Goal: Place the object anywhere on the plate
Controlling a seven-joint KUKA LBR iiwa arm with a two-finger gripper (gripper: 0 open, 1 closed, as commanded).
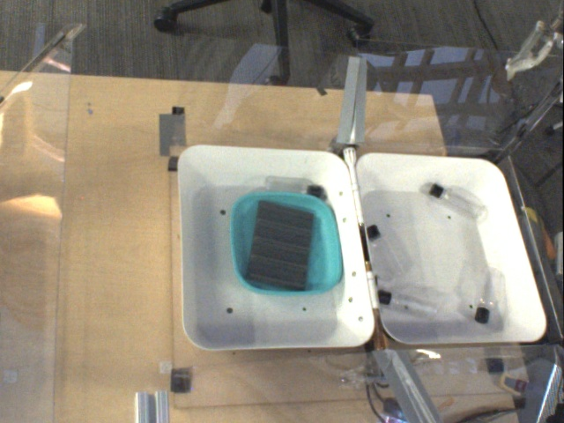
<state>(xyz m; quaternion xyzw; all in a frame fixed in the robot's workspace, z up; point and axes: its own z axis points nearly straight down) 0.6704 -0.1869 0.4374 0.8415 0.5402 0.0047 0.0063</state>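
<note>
A teal square plate (328, 252) sits in the left white bin (203, 263). A dark grey ribbed block (281, 245) lies flat on the plate, its long side running slightly tilted from top to bottom. It covers the middle of the plate and stays within the plate's rim.
The right white bin (493, 236) holds a few small black pieces (435, 189) and clear plastic bits. A metal divider bar (353, 104) stands behind the two bins. An office chair base (278, 7) is on the floor beyond the wooden bench (97, 236).
</note>
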